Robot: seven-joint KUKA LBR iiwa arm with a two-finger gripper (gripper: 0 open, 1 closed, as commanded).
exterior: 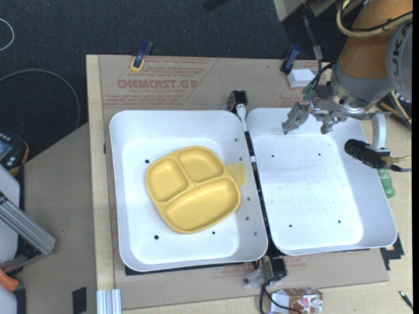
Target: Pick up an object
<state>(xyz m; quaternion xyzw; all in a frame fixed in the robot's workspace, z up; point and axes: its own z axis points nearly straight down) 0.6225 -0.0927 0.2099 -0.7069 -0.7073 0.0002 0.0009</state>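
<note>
A yellow divided plate [192, 188] with three compartments lies flat in the left white bin [131, 136]. My gripper [309, 120] hangs over the far edge of the right white bin [366, 227], well to the right of the plate. Its two fingers [292, 120] are spread apart with nothing between them. The orange band of the arm [373, 25] rises behind it at the upper right.
A black cylindrical part [366, 152] sticks out beside the right bin's right wall. Clamps and a black fitting [237, 101] sit along the cardboard base behind the bins. Cables and small parts lie at the front edge [288, 299].
</note>
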